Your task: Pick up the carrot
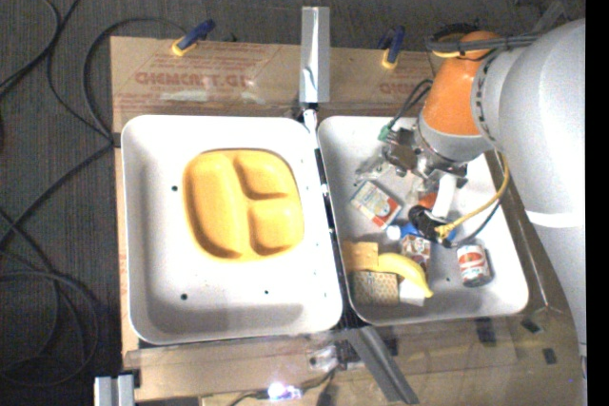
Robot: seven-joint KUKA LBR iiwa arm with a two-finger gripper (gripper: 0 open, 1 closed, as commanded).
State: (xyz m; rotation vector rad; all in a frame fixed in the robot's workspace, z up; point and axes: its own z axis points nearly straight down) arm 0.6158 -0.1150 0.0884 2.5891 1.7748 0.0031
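Camera view: jaws lowered into right bin [514, 299], over clutter beside small box [373, 201]; open or closed state indeterminate; carrot location, long axis and pointing direction indistinguishable beneath wrist

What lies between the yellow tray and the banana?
In the camera view, the two bins' touching rims lie between the yellow tray and the banana, then a tan sponge block.

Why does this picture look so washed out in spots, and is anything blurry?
Camera view: the arm on the right glares nearly white; the yellow tray looks soft and overbright, and the small items in the right bin are too blurred to name.
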